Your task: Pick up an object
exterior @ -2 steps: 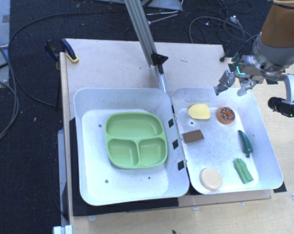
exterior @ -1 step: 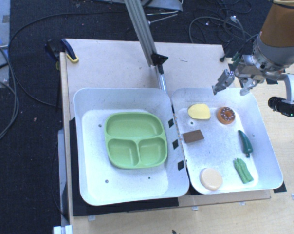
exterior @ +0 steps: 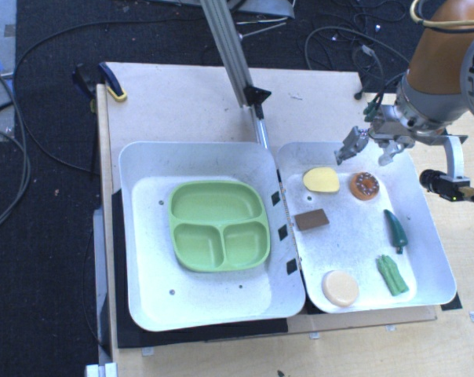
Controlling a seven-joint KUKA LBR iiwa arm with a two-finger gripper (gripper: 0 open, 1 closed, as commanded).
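Seeing left bin (exterior: 143,210): green divided tray (exterior: 220,225) | right bin (exterior: 425,234): yellow piece (exterior: 321,181), doughnut (exterior: 365,185), brown block (exterior: 311,220), cream disc (exterior: 340,287), two green items | claw (exterior: 369,151): we see fingers spread, holding nothing

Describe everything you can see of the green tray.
The green tray is pale green, looks like plastic, with rounded corners and three compartments: one wide at the far side, two smaller at the near side. It lies flat, slightly turned, on the floor of the left bin. Nothing lies in it.

Two white bins (exterior: 143,210) hold one green tray (exterior: 219,226) and six small food items (exterior: 322,181).
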